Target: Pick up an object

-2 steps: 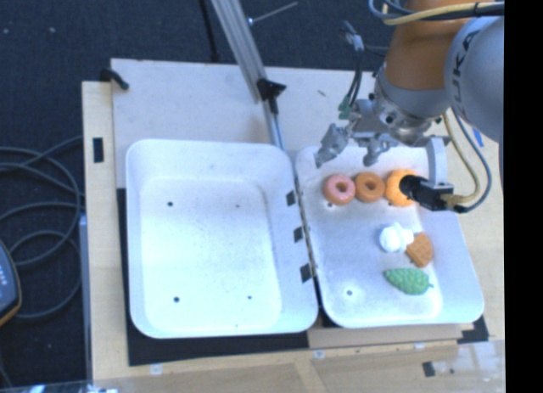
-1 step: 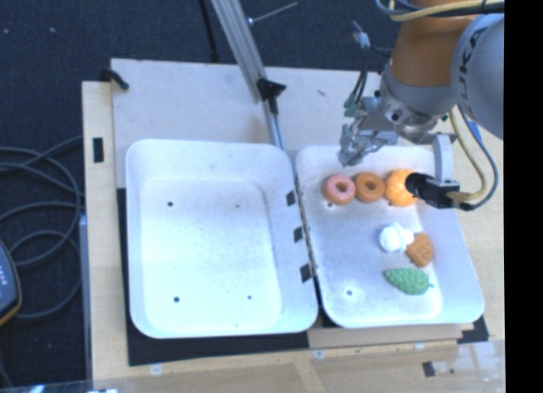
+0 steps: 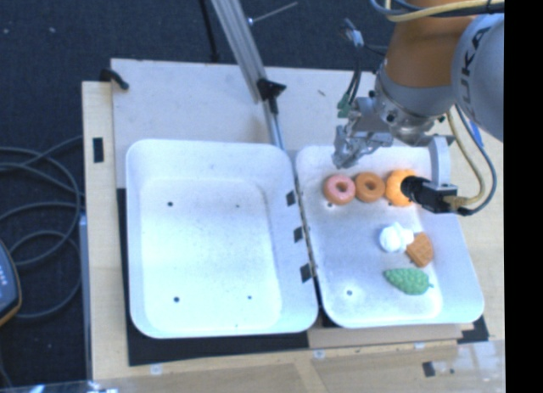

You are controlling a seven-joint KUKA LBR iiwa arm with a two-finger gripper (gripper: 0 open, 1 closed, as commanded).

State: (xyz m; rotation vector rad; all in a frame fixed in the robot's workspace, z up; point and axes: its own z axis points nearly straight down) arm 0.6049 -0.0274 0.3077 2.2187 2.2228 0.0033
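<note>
Counter carries two shallow white bins side by side. Left bin: bare speckled floor.

Right bin holds six small items:
- pink ring doughnut near the bin's far left corner
- brown ring doughnut just beside it, toward the right edge
- orange ring next in the row, partly covered on its right by a black fitting on the arm
- small white ball-like piece in the middle of the bin
- tan-orange chunk touching the white piece on its right
- green leaf-shaped item near the bin's near edge, apart from the others

Arm comes in over the far right corner of the counter. Gripper hangs above the far edge of the right bin, just beyond the pink doughnut, tips pointing down. Whether its tips stand apart or together cannot be told from this angle; nothing seen between them.

A slanted metal rail crosses the far edge of the counter above the seam between the bins.
</note>
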